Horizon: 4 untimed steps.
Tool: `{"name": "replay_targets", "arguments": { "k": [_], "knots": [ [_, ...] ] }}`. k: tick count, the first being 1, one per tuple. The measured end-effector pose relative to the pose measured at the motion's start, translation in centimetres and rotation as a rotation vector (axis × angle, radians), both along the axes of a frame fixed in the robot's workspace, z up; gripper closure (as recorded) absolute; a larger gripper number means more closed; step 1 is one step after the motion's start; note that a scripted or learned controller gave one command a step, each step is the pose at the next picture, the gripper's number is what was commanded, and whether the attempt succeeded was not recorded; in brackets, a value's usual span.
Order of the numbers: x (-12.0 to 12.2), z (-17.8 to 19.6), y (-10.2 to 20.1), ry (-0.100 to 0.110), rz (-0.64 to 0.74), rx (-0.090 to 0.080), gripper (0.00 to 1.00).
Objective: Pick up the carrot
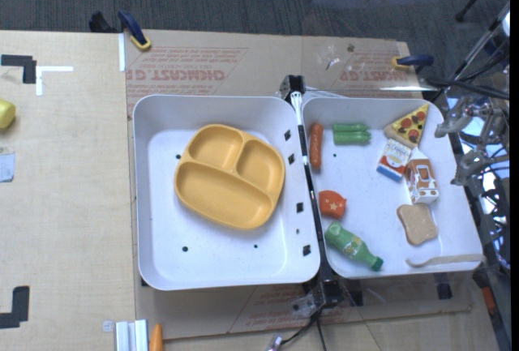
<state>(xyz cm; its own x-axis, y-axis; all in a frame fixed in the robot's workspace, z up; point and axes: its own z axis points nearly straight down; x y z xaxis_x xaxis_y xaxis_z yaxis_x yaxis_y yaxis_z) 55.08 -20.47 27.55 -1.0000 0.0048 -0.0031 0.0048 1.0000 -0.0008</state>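
Right now your claw (pixel 461 126) hangs at the right bin's far edge; whether it's spread, you cannot tell from this blur. Well to its left, the slim orange carrot (pixel 315 147) lies tight along the dividing wall, leaving one side cramped for grasping.

Yellow divided plate (pixel 231 176); orange carrot (pixel 315 145); green bottle (pixel 352 246); white bins (pixel 154 203); tan toast (pixel 417 224); yellow, red-spotted pizza slice (pixel 409 125).
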Motion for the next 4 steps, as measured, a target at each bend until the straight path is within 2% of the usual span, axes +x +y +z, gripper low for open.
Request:
{"name": "replay_targets", "arguments": {
  "k": [1, 2, 3, 4],
  "knots": [
    [-0.6, 6.5, 8.7, 0.000, -0.520, 0.000, 0.00],
    [1.1, 7.8, 15.9, 0.000, -0.636, 0.000, 0.00],
    [3.7, 6.5, 22.9, 0.001, -0.891, 0.000, 0.00],
    [0.9, 0.5, 27.2, 0.004, -0.868, -0.001, 0.00]
  ]
}}
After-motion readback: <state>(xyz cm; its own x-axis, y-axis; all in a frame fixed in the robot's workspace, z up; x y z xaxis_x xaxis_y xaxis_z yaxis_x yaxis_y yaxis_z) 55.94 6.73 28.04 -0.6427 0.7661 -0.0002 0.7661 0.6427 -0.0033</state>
